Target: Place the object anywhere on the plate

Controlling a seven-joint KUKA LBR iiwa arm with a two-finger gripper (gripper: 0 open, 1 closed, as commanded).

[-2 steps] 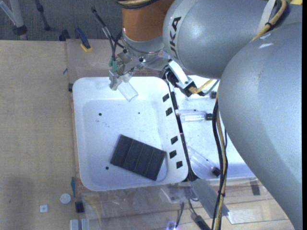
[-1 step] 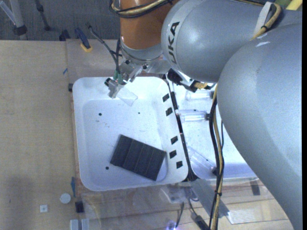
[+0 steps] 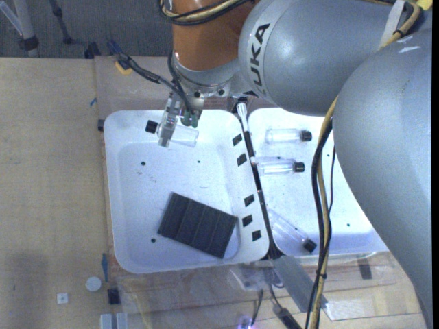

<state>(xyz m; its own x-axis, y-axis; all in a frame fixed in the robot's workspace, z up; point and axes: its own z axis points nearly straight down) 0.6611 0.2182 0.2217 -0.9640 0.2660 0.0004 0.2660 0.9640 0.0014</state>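
Fingers stand apart, one pale metal and one green-tipped, low over the far left corner of the left white bin. Nothing is visibly clamped between them.

Gripper sits right above the clear plastic tube with a black cap. The tube lies flat on the bin floor, cap toward the bin's left wall, with the metal finger crossing its body. Contact can't be told.

Black ribbed rectangular plate lies in the same bin at the near side, well apart from the tube.

Three similar capped clear tubes lie in the right white bin.

Handling, as judged:
- The tube looks light, stiff, smooth and round, so likely to roll or squirt out of a pinch.
- Best hold is across the clear barrel at mid-length, fingers square to its axis.
- The plate's ribs may help stop rolling once it is released.
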